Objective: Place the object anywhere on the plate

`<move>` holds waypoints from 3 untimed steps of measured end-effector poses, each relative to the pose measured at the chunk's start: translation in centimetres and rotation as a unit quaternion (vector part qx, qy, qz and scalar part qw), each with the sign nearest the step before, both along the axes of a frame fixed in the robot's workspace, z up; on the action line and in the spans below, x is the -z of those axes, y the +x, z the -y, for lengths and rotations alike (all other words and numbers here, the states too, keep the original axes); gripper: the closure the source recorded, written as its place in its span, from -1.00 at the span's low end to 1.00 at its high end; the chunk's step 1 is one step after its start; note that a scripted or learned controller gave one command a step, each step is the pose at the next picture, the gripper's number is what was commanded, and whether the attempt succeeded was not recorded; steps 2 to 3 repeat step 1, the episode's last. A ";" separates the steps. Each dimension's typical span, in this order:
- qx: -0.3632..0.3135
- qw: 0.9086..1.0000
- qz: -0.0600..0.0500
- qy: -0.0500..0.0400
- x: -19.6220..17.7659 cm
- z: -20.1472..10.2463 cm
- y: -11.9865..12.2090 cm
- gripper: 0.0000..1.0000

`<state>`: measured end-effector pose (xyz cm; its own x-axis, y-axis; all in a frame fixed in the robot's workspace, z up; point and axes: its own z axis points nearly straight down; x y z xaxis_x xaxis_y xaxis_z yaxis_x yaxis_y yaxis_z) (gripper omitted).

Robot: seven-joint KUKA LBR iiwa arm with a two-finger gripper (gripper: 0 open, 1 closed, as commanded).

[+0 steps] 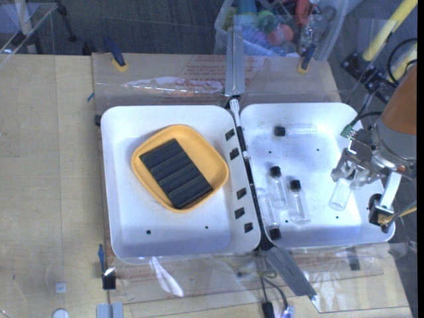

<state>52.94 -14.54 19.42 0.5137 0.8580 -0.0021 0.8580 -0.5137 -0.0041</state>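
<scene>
A clear tub [285, 12] of colourful toys sits behind the bins [119, 237].

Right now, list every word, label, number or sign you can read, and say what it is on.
None can be read.
Cardboard sheet behind the bins: faint reddish print, too blurred to read.
Clear vials in the right bin: no legible label.
Yellow plate and its dark ribbed pad: no text.
</scene>
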 end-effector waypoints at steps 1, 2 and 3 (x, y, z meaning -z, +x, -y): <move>0.000 1.000 0.000 0.000 0.0 0.0 0.0 -1.00; 0.000 1.000 0.000 0.000 0.0 0.0 0.0 -1.00; 0.000 1.000 0.000 0.000 0.0 0.0 0.0 -1.00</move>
